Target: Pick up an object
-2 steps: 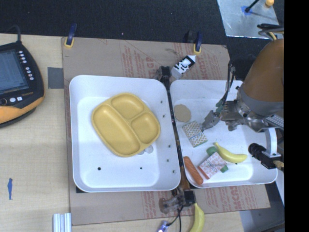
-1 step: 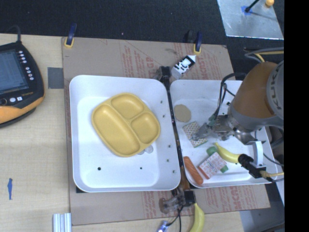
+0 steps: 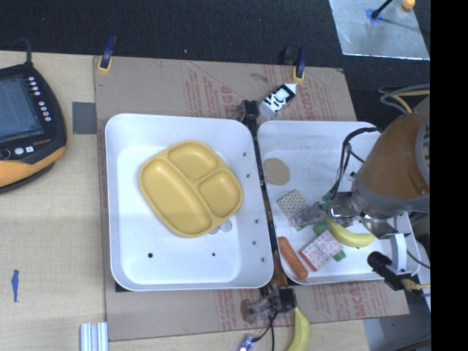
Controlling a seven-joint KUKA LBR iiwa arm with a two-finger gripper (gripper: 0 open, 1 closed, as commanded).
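Arm at right edge of frame, gripper (image 3: pixel 329 214) low in the right bin (image 3: pixel 307 141), can't tell its state. Banana (image 3: pixel 349 235) just below-right of it, touching or not unclear. Checkered packet (image 3: pixel 292 205) left of it, pink-white packet (image 3: pixel 322 251) and orange carrot-like piece (image 3: pixel 292 259) lower. Yellow divided plate (image 3: pixel 190 187) in left bin (image 3: pixel 124 196)

A light wooden bench (image 3: pixel 44 232) carries a brown cardboard sheet (image 3: pixel 219 86) held by blue-and-yellow clamps (image 3: pixel 107 53). A handheld control pendant (image 3: pixel 25 126) lies at the bench's left edge. Beyond it, dark carpet (image 3: pixel 183 13) bears a pale floor mat (image 3: pixel 376 17).
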